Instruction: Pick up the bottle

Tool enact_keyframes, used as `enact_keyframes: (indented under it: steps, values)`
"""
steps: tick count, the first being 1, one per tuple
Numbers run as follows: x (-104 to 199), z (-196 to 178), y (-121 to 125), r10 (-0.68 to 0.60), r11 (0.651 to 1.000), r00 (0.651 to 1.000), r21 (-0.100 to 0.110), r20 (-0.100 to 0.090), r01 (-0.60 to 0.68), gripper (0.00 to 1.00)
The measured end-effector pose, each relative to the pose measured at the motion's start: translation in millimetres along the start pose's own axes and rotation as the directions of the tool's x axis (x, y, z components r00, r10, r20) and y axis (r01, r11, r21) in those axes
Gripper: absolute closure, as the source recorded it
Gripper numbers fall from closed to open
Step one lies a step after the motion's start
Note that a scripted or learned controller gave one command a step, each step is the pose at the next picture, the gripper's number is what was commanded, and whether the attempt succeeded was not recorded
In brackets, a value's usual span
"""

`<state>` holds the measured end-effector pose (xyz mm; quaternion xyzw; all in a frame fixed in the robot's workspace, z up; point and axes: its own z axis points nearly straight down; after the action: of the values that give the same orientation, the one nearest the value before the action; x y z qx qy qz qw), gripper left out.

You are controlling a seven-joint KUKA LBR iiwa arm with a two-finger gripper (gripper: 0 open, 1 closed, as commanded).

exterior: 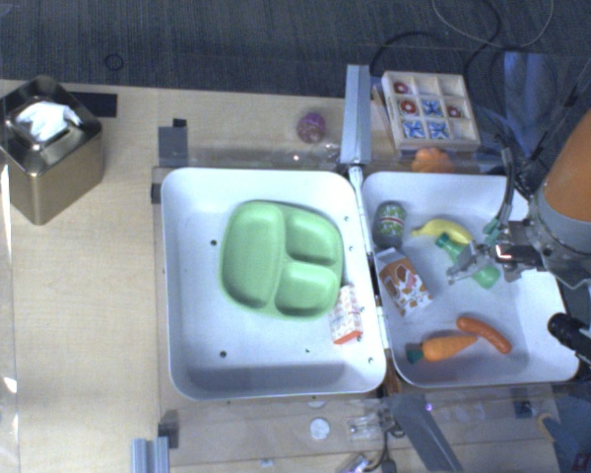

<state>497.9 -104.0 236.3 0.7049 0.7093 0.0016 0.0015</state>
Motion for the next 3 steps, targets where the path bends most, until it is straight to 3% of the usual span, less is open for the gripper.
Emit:
enact_keyframes:
  steps: [1,2,3]
  values:
    - [45,-62,-8,0.037,0.999,0.999,-0.006,0.001,-0.037,0.00]
    - [16,-24,73,0.202,0.979,0.979,0.001,0.001,-0.202,0.00]
    - [-21,30,91,0.080,0.997,0.997,0.001,0.001,-0.080,0.00]
